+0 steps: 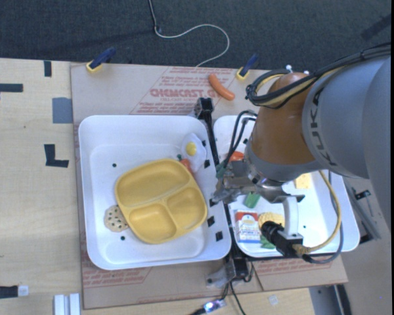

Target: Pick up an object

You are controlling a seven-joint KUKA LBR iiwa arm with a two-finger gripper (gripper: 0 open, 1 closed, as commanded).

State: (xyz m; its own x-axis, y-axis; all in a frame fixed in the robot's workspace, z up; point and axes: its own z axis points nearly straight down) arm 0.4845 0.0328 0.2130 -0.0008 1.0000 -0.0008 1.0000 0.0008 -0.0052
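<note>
Looming closest to the lens, the grey arm (345,120) with its orange band crosses in from your right and covers much of the right bin (350,231). Its gripper (240,190) sits low over that bin's left edge, just beside the divide between the two bins; whether it is open, closed or holding anything cannot be told from this angle (the wrist hides the business end).

Relation for the coming move: the nearest candidates lie directly below and slightly toward the bench front from the gripper, inside the right bin, so a short descent looks more likely than a traverse.

Contents, largest first:
- Left bin (95,143): a yellow divided plate (159,199), long axis running diagonally from the bin's front toward the centre divide. A cookie (113,218) touches its left edge. A small yellow-and-white piece (192,149) lies just past its far corner.
- Right bin: a flat printed card (247,227) near the front-left, a small green item (251,200) just above it, a yellow piece (269,218) beside it.

Outside the bins, a toy hot dog (221,87) lies on the cardboard.
</note>
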